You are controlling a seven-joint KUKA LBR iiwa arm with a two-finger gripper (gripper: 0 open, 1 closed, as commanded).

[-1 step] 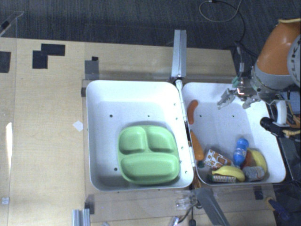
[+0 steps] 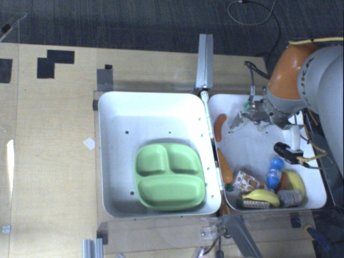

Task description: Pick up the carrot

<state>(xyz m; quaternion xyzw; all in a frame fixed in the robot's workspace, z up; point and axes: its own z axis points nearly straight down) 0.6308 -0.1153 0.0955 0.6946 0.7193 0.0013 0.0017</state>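
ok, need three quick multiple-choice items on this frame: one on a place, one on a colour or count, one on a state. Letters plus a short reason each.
1. Where does the carrot lie?
A. on the green tray
B. in the right bin, along its left wall
C. on the bench outside the bins

2. What colour is the divided tray in the left bin?
A. green
B. red
C. blue

3. What is the carrot's state?
A. lifted, between the pincer's fingers
B. resting in the bin, apart from the pincer
C. standing upright on the tray

Key: 1 B, it lies by the wall of the right bin. 2 A, the tray is pale green. 3 B, the pincer hovers further up the bin.
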